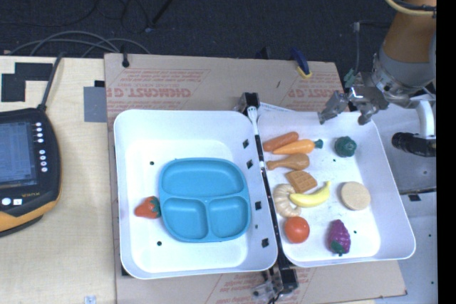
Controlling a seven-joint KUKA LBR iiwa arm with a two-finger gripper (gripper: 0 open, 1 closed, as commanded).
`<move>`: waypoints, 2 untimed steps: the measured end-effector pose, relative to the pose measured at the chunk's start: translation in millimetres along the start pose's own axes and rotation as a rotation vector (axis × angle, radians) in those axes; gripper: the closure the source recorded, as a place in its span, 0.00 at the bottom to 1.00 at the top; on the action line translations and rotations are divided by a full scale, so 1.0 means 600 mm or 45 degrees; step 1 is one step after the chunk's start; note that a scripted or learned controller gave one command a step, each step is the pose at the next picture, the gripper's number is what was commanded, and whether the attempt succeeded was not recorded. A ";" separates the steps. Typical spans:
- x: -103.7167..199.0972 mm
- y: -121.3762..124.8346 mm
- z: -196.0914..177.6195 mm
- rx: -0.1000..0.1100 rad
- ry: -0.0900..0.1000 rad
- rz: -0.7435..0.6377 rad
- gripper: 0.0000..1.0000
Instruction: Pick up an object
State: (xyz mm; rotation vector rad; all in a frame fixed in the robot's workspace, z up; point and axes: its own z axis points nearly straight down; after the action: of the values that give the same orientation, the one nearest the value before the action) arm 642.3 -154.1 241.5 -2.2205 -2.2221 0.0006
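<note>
Green broccoli (345,146) lies in the right bin (388,174), just below the empty, spread-fingered claw (350,110)

A brown cardboard sheet (214,78) with red lettering covers the middle of the bench (32,253); its pale wood shows at the left. Two shallow white bins sit on the cardboard, touching along their inner edges — the left bin (135,146) and the right bin (388,224); black clips join them at the seam. On the bare wood at the far left lies a control pendant (25,164) with a dark screen and an orange underside; just beyond it are a black shape (28,78) and a grey patch (93,103) beside the cardboard's edge.
</note>
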 end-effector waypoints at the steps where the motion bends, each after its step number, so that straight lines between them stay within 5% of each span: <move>1: 0.070 -0.003 0.267 0.008 0.008 -0.001 0.00; 2: 0.065 -0.001 0.239 0.004 0.002 0.002 1.00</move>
State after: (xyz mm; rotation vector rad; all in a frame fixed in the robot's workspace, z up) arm 641.6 -115.1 97.9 -2.2197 -2.2185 0.0020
